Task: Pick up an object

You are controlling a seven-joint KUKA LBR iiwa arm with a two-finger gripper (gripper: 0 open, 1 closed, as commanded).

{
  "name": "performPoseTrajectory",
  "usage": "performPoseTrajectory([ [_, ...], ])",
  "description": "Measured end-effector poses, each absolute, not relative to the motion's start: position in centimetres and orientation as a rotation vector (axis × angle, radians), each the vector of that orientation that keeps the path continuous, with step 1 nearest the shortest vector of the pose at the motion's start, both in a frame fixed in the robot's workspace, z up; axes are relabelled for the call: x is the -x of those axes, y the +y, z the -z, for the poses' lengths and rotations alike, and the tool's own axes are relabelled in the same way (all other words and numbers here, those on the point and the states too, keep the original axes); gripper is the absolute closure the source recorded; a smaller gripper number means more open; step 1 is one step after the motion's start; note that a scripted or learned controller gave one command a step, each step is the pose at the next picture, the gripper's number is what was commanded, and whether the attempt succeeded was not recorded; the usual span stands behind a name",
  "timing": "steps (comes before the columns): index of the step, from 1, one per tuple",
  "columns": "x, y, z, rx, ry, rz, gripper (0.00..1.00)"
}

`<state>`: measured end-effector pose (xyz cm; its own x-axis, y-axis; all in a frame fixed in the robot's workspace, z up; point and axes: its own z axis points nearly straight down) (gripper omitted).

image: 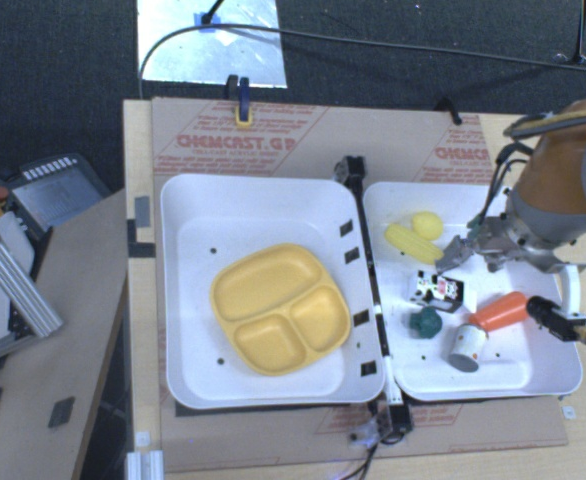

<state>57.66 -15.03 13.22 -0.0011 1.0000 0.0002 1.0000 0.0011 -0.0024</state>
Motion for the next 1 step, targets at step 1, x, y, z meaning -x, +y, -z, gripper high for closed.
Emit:
performPoseTrajectory([
  [1,-57.64,-14.98,-8.18,2.218,-2.222,-0.002,0.00],
])
